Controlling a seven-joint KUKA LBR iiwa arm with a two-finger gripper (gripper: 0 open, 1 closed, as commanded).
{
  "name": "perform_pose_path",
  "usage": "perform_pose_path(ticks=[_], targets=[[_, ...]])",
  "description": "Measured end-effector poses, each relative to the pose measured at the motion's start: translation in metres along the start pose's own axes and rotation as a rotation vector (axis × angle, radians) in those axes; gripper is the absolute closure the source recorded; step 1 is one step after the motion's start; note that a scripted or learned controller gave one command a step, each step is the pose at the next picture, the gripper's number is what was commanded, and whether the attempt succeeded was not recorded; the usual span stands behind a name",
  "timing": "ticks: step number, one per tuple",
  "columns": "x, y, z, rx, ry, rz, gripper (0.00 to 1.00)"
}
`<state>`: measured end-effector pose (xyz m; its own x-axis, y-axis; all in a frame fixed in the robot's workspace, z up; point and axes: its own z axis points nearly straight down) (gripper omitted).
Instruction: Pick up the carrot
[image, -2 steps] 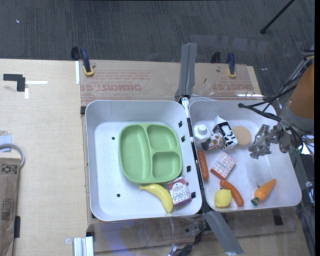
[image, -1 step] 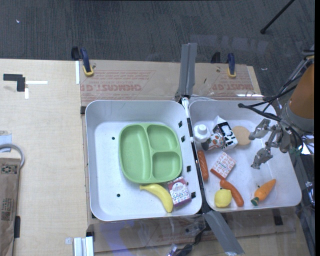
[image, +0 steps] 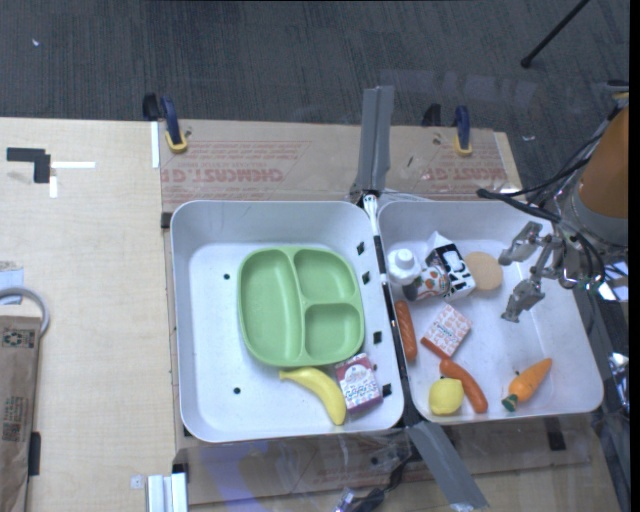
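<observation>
Carrot (image: 528, 383) lies in your right bin's (image: 560, 405) near right corner, untouched. Your gripper (image: 524, 276) hangs above and beyond it, fingers spread wide, holding nothing. Left of the carrot sits a lemon (image: 446, 396).

Mirrored red lettering "CHEMCRAFT"-like, not surely legible, on the cardboard sheet (image: 240, 160) behind the bins.

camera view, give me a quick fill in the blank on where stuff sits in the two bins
1. The carrot lies in the ____ bin.
2. The banana lies just below the green ____.
3. The gripper hovers over the right bin with its fingers ____.
4. The lemon is touching a ____ chili.

Missing words: right; tray; open; red
</observation>
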<state>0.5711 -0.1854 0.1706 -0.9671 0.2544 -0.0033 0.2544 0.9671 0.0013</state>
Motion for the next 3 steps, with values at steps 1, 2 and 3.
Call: perform_pose_path(ticks=[1,2,3], targets=[[-0.052,0.001,0.079,0.001,0.0,0.189,0.0],[-0.074,0.002,0.073,0.002,-0.002,0.32,0.0],[-0.018,-0.033,0.079,0.001,0.002,0.106,0.0]])
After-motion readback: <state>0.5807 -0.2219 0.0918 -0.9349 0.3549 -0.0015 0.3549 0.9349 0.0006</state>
